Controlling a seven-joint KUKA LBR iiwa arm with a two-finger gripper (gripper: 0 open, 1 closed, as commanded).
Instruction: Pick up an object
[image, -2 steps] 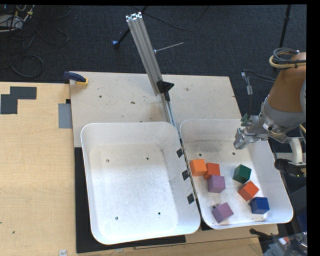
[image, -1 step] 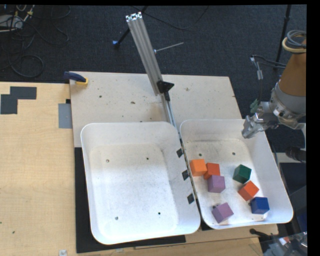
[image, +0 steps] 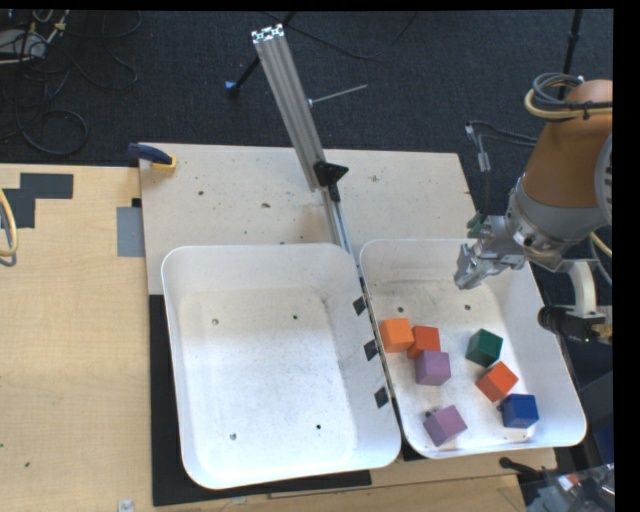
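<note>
The right bin (image: 400, 262) holds several small blocks. An orange block (image: 396, 334) touches a red-orange one (image: 426, 340), with a purple block (image: 433, 367) just below them. Further right lie a dark green block (image: 484, 347), a second red-orange block (image: 497, 381) and a blue block (image: 520, 410). Another purple block (image: 444, 424) sits near the front rim. My gripper (image: 470, 272) hangs over the bin's back right part, above and away from the blocks, with nothing seen in it.
The left bin (image: 190, 270) stands beside the right one, split from it by a rim with black clips (image: 370, 348). A slanted aluminium bar (image: 295, 105) rises behind the bins. A blue-and-yellow clamp (image: 150, 155) lies at the board's far left corner.
</note>
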